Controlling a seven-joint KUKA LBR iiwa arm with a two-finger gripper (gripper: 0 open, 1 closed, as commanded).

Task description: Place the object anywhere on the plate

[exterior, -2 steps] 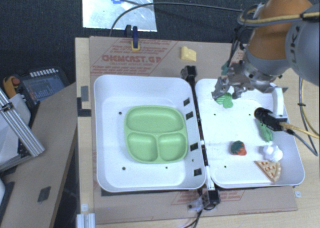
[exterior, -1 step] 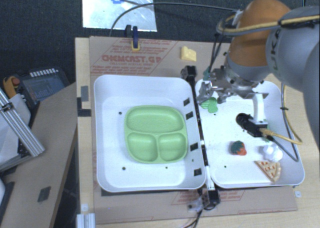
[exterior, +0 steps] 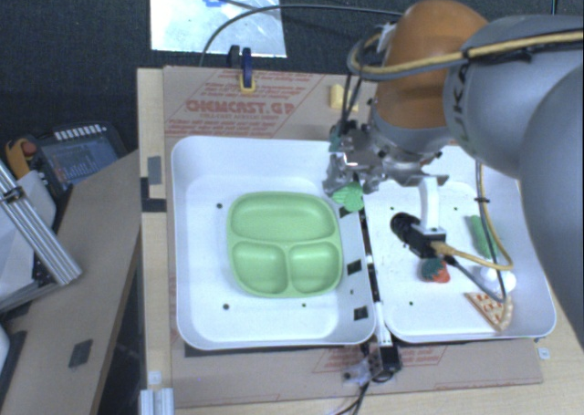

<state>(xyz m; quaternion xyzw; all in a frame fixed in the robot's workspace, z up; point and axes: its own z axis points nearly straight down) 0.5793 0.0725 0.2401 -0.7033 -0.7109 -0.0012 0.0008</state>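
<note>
Green object [exterior: 348,196] sits at our tool [exterior: 347,181] near the bins' divider, beside the green plate [exterior: 281,243]; grip state we cannot tell.

A pale green plate [exterior: 281,243], moulded into three compartments (one wide across the far side, two smaller ones nearer the camera), lies flat in the middle of the left white bin [exterior: 196,313]. A small bright green object [exterior: 348,196] sits just off the plate's far right corner, at the seam between the two bins, directly beneath the gripper [exterior: 349,176].
</note>
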